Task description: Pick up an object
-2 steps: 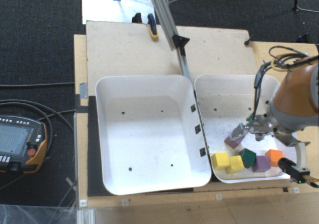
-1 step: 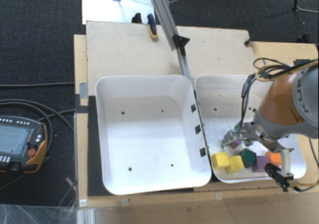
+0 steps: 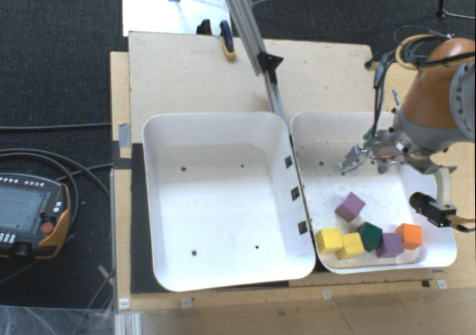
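Blocks sit in the near end of the right bin (image 3: 446,255): purple cube (image 3: 349,207) alone, slightly farther in; then a row along the near wall, 2 yellow cubes (image 3: 329,240) (image 3: 352,245), green cube (image 3: 370,235), a 2nd purple one (image 3: 390,244), orange cube (image 3: 409,235). The row is packed, pieces touching or just beside each other. Left bin (image 3: 160,132) has no blocks in it.

Step, my read: approach. Nothing picked yet. Gripper (image 3: 352,161) hangs over the far-middle of the right bin, apart from every block, nothing between its tips.

Claw state: cannot tell. Too small and seen at an angle.

Pose: arm comes in from the right, orange band (image 3: 431,95) over the bin's far-right corner, wrist bent so the tool points left and slightly down toward the bin floor.

Next move, as I judge it: shift toward the near side, line up over 1 block, descend. The lone purple cube looks the easiest target: closest to the tool, with free space on all sides. The row ones risk a finger landing on a neighbour. The orange one is also tight against the bin wall.
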Action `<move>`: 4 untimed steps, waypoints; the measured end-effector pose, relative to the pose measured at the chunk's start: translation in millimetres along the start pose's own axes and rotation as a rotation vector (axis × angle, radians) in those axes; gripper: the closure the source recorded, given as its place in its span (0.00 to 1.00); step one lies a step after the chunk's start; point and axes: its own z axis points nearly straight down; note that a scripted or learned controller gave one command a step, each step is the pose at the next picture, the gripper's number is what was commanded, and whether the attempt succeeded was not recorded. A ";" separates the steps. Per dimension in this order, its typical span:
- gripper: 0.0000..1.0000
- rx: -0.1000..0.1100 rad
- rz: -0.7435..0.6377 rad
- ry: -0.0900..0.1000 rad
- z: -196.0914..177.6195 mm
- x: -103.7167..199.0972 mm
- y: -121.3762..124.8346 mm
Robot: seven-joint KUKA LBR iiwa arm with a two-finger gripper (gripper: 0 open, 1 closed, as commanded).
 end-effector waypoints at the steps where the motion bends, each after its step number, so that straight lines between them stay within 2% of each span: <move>1: 0.00 0.020 0.006 0.006 85.9 32.9 -63.1; 2: 1.00 0.010 0.004 0.003 71.4 30.9 -58.9; 3: 1.00 -0.001 -0.004 0.004 -21.6 75.9 33.4; 4: 1.00 0.009 -0.005 0.004 -23.5 157.5 58.4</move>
